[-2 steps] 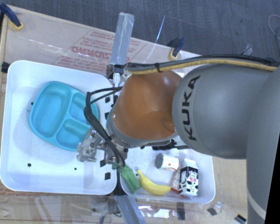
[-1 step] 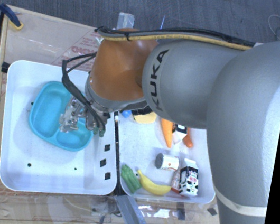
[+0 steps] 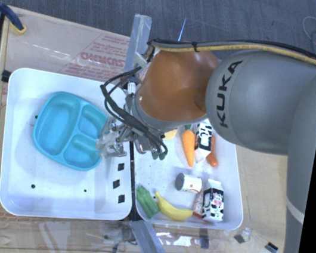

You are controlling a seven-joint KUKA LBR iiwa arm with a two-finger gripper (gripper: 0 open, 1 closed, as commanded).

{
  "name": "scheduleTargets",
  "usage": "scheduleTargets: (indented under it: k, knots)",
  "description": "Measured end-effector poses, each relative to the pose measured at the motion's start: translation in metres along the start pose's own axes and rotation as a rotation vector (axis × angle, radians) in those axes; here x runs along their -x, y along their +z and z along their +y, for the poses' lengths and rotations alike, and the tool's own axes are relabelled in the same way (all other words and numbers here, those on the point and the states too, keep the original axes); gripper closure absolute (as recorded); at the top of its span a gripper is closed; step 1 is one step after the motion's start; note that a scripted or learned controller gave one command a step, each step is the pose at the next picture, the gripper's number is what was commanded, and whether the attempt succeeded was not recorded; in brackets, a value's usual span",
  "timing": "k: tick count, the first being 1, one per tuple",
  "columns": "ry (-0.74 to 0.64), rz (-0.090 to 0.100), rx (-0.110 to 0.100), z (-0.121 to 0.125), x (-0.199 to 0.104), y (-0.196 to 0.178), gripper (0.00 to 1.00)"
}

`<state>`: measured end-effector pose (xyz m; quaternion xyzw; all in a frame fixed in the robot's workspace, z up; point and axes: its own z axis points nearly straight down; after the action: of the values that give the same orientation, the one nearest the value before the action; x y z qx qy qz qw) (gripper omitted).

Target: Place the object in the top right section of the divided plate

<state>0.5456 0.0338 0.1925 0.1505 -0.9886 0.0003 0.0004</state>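
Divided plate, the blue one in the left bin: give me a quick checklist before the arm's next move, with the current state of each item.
1. Light blue plastic divided plate lies flat in the left white bin: ok.
2. Plate sections bare, ready for an object: ok.
3. Gripper sits at the plate's right edge: ok.
4. Object held in the gripper: cannot tell.
5. Orange carrot, yellow banana and green vegetable lie in the right white bin, away from the plate: ok.
6. Black cables hang near the wrist, above the plate's rim: cannot tell whether they snag.
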Motion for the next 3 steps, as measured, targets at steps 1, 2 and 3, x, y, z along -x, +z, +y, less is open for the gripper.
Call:
scheduleTargets:
  k: [1, 2, 3]
  knots:
    - [0.178, 0.001, 0.001, -0.033, -0.057, 0.001, 1.0]
    - [0.483, 0.002, 0.001, -0.036, -0.076, 0.001, 1.0]
    - [0.64, -0.004, 0.0, -0.013, -0.075, -0.064, 1.0]
